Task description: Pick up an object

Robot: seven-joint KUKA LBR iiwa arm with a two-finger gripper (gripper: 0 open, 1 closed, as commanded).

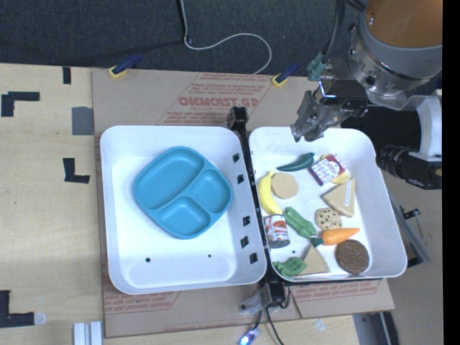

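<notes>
Green pepper (296, 162) lies at far side of right bin (382, 165), beside purple packet (325, 169) and banana (267, 194). Gripper (307, 126) hovers just beyond it; finger state cannot be told. Best approach: descend straight, straddling pepper's narrow width.

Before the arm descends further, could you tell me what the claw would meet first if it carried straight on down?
Probably the bare floor of the right bin, just above the green pepper; the claw hangs over that corner, though depth is unclear.

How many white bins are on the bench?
2. The left bin holds a blue divided plate; the right bin holds toy food, with the gripper above its far edge.
</notes>
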